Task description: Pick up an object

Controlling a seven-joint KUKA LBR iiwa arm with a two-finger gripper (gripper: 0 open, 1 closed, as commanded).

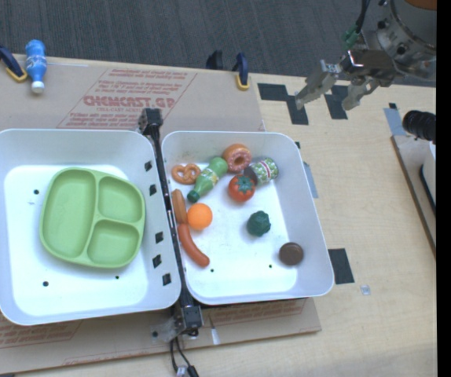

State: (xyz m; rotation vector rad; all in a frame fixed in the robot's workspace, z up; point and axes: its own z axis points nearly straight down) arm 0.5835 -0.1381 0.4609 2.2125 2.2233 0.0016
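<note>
My gripper (334, 91) hangs high at the upper right, beyond the right bin's far corner, its two fingers spread apart with nothing between them. The right bin (308, 210) holds several toy foods: a pretzel (185, 173), a green bottle (209, 176), a pink donut (236, 156), a small can (263, 170), a red tomato (242, 188), an orange ball (199, 216), a hot dog (192, 246), a green broccoli piece (258, 224) and a brown round piece (291, 253).
The left bin (5, 210) carries a green divided plate (93, 217). A blue-capped bottle (36, 64) lies at the back left on the cardboard sheet (131, 96). Clamps (241, 71) hold the board's far edge. Black tape marks (339, 264) dot the bench.
</note>
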